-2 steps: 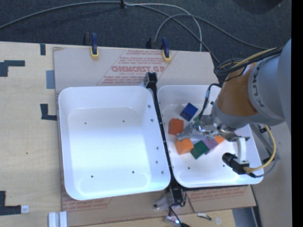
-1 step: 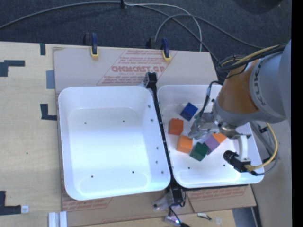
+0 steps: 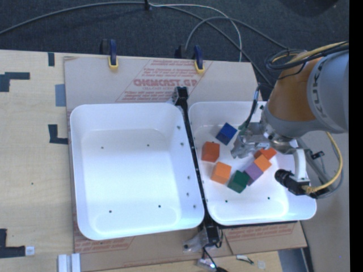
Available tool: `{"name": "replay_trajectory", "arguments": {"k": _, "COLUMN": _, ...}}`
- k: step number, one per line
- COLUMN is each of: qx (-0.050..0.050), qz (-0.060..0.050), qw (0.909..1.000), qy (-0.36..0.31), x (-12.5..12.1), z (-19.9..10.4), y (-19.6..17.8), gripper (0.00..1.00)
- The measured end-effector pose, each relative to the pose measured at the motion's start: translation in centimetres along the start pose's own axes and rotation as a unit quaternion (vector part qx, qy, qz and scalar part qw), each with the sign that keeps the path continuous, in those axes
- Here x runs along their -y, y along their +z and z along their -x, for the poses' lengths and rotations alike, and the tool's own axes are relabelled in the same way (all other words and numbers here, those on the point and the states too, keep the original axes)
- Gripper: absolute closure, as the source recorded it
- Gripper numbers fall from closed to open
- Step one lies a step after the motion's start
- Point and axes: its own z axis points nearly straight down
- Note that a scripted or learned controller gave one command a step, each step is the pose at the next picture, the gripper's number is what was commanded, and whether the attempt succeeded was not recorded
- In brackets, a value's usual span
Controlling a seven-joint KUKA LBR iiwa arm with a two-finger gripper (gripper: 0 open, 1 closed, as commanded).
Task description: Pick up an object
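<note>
The right bin (image 3: 227, 215) holds several small blocks. A blue cube (image 3: 226, 133) lies toward the back, with an orange-red cube (image 3: 210, 152) in front of it and to its left. Nearer the front sit an orange block (image 3: 221, 173), a green cube (image 3: 239, 181), a purple block (image 3: 253, 173) and another orange block (image 3: 263, 162). My gripper (image 3: 245, 147) hangs low over the bin between the blue cube and the orange and purple blocks. The grey arm with its orange band (image 3: 289, 103) comes in from the right and covers the bin's back right part.
The left bin (image 3: 76, 152) lies beside the right one, with a black divider strip (image 3: 190, 152) between them. Both rest on a cardboard sheet (image 3: 159, 78) held by two clamps at the back. Cables loop behind the bench and beside the wrist.
</note>
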Motion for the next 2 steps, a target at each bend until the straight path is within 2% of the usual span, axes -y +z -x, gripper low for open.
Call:
{"name": "replay_trajectory", "arguments": {"k": 1, "qx": 0.000, "qz": 0.000, "qw": 1.0000, "qy": 0.000, "x": -0.1, "z": 0.0, "y": -4.3, "gripper": 1.00}}
{"name": "replay_trajectory", "arguments": {"k": 2, "qx": 0.000, "qz": -0.001, "qw": 1.0000, "qy": -0.002, "x": -2.2, "z": -4.3, "y": -5.0, "gripper": 1.00}}
